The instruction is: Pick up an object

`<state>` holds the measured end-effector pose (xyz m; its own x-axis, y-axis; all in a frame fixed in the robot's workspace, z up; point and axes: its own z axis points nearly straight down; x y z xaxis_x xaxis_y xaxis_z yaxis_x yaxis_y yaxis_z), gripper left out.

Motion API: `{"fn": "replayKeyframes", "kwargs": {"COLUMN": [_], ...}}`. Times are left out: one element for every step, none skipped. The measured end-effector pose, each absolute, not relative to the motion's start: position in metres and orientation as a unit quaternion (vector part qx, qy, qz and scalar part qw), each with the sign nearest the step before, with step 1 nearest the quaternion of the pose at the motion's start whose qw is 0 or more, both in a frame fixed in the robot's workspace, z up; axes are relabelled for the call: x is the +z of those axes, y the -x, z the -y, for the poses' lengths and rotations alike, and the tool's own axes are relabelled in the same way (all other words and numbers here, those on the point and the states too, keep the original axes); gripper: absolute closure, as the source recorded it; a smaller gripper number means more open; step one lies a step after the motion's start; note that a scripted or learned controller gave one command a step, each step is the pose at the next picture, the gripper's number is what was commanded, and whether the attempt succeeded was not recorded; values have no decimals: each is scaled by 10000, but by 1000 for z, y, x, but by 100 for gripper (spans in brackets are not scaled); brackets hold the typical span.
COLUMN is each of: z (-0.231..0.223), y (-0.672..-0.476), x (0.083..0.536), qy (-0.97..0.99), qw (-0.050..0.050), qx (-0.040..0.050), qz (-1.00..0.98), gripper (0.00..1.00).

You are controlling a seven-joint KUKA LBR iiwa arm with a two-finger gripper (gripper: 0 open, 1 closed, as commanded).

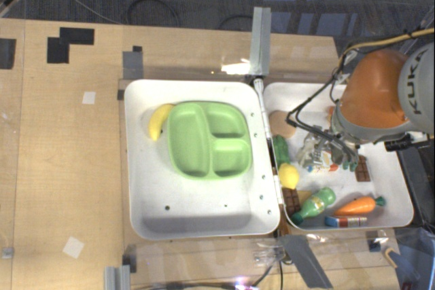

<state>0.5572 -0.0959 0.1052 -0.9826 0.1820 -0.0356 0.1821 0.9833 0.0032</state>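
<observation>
Wooden bench (pixel 61 166), pale, smooth. Arm (pixel 380 88) grey with glossy orange band, "KU" lettering legible. Left bin (pixel 146 214): green compartment tray (pixel 207 139), banana (pixel 159 120) at its left edge. Right bin (pixel 402 204): gripper (pixel 325 154) low above clutter, finger state indiscernible; green bottle (pixel 315 203), carrot (pixel 359 205), lemon (pixel 289 176) near side.

Matt green plastic tray (pixel 207 139), smooth white plastic bins (pixel 146 166), pale wood-grain bench (pixel 61 166).
</observation>
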Motion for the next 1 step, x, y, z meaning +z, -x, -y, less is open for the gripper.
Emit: {"fn": "replayKeyframes", "kwargs": {"z": [115], "y": [-551], "x": [264], "qy": [744], "qw": [92], "qx": [-22], "qz": [-9972], "gripper": [100]}}
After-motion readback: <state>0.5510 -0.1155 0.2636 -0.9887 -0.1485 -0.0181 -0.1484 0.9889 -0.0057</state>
